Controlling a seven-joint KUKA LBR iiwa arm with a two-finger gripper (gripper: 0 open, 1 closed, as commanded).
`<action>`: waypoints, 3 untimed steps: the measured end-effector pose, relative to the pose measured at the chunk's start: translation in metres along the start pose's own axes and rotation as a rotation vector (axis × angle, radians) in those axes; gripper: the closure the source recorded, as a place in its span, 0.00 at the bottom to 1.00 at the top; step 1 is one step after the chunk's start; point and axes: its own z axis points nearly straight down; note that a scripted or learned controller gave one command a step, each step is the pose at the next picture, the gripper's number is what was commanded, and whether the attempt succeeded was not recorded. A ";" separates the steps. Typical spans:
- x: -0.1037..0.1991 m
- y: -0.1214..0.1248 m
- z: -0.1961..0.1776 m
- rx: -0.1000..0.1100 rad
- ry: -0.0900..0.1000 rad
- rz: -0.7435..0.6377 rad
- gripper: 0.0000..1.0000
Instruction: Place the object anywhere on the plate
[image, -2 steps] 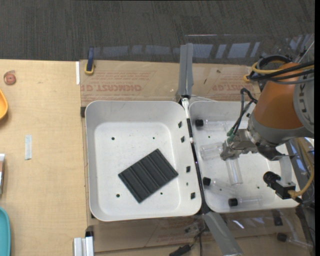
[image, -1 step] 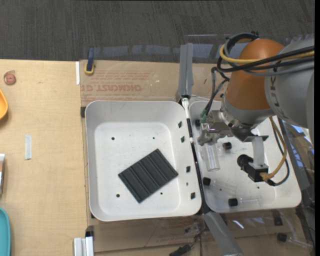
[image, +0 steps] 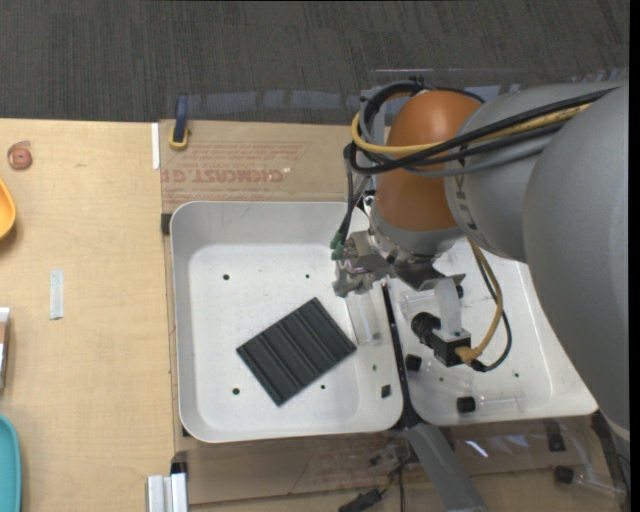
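Dark and ribbed, the plate (image: 297, 350) lies flat and askew in the lower middle of the left bin (image: 183, 330), well inside its walls and with bare white floor all round it. The gripper (image: 364, 312) hangs just to the upper right of the plate, close to the wall that parts the left bin from the right bin (image: 555, 385), with the orange band of the arm (image: 425, 170) above it in the frame. Whether the pincer is open or closed cannot be told from this slanted view, and nothing can be seen held in it. As to the object, a small dark piece (image: 385, 391) sits on the left bin's floor near its lower right corner, apart from the plate, and a second dark piece (image: 465, 405) lies at the bottom of the right bin. Which of them is meant is not clear. To do the step well, the arm would likely need to confirm a firm hold first, then carry the object toward the lower left until it is over the middle of the plate, away from its edges, and come down low before letting go so the piece does not bounce off the ribs.
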 end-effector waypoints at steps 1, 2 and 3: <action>0.037 0.017 -0.032 -0.004 -0.001 -0.346 1.00; 0.037 0.017 -0.032 -0.004 -0.001 -0.346 0.00; 0.035 0.017 -0.041 -0.003 -0.003 -0.344 1.00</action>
